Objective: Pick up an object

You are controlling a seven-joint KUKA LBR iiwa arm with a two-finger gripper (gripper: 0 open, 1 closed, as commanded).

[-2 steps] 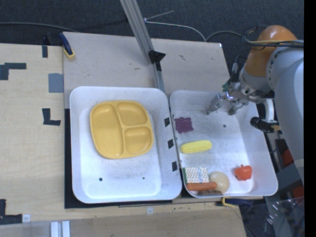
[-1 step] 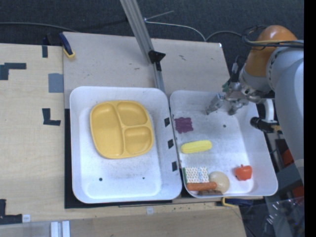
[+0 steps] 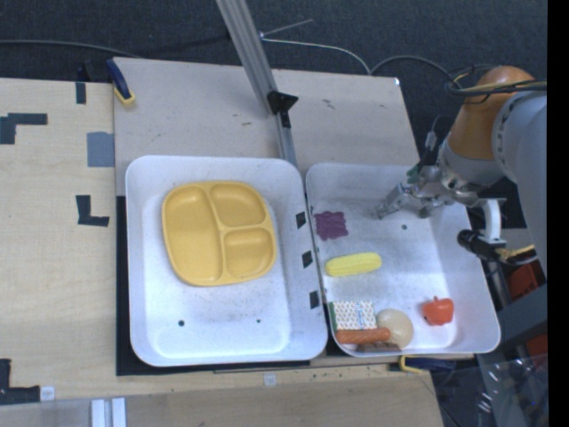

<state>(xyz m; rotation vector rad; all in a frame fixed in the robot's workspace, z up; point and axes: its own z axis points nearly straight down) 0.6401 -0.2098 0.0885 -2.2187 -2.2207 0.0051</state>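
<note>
My gripper [image 3: 388,205] hangs over the upper part of the right bin [image 3: 462,265], reaching in from the right, open with nothing between its fingers. A purple piece [image 3: 331,224] lies to its left, apart from it. Below that lies a yellow corn cob [image 3: 353,263]. Along the bin's front edge sit a patterned packet [image 3: 353,313], an orange carrot [image 3: 363,335], a cream round object [image 3: 396,326] and a red pepper [image 3: 437,310].
The left bin [image 3: 151,318] holds a yellow divided plate [image 3: 219,232]. A metal pole [image 3: 252,47] slants down to the bins' back edge. Cables run across the bench behind the right bin.
</note>
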